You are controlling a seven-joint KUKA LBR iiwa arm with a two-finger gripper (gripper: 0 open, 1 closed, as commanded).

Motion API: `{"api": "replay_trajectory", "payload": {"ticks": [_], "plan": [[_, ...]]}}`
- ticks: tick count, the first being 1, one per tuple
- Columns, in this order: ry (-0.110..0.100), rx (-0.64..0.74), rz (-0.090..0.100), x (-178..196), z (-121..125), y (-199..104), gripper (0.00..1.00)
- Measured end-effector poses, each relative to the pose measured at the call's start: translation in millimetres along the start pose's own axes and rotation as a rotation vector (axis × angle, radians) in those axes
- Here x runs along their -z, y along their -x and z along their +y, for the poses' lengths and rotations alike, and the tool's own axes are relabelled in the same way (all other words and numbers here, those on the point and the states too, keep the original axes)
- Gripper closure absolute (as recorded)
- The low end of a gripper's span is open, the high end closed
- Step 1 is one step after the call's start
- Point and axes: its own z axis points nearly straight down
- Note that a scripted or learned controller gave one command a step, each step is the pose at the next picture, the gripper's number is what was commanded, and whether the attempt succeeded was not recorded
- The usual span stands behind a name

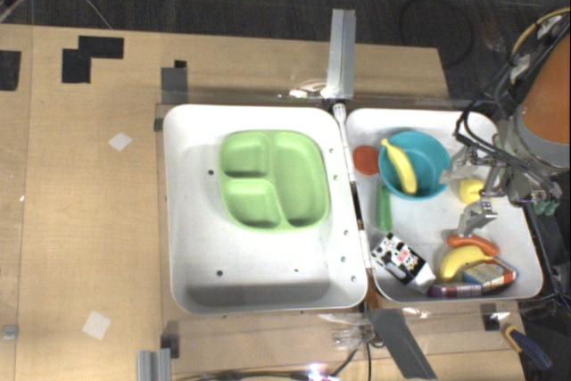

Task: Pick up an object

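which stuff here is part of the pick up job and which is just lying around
Part of the job:
gripper, over the right bin
yellow banana and orange piece just below it
small yellow item beside it

Just lying about:
green divided plate in the left bin
blue bowl holding a banana
black-and-white item

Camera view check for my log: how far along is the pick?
Done: the end effector has reached into the right bin. In hand: nothing visibly gripped; it hangs above the banana. Left: grasping and lifting something. The green tray sits in the left bin.
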Motion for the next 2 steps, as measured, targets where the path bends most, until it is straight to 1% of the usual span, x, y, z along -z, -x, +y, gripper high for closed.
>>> {"api": "replay_trajectory", "payload": {"ticks": [1, 2], "plan": [[-0.003, 0.0, -0.01, -145, -29, -1, 0.0], [0.0, -0.128, -0.007, -147, 1, 56, 0.0]]}}
